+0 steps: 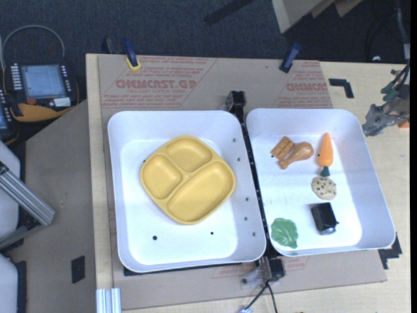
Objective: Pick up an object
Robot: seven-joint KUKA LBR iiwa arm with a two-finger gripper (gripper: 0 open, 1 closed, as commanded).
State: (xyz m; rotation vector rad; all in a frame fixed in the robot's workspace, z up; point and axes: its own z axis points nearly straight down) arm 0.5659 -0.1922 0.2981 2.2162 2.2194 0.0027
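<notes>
We're parking the pincer (384, 113), grip state unreadable, just right of the right bin (371, 175); carrot (326, 150) lying to its left.

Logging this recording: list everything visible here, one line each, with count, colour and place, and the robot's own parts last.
Bins: two, white, side by side on the bench.
Divided plate: one, yellow, three compartments, middle of the left bin.
Drumstick toy: one, tan, upper part of the right bin.
Ridged piece: one, brown, touching the drumstick's left side.
Carrot toy: one, orange with a green tip, right of the drumstick.
Cookie: one, beige and speckled, below the carrot.
Block: one, black, below the cookie.
Leaf toy: one, green, at the right bin's near-left corner.
Handheld screen: one, dark with orange trim, off the bench at left.
Gripper: one, grey, at the right bin's far-right edge, above none of the objects.
</notes>
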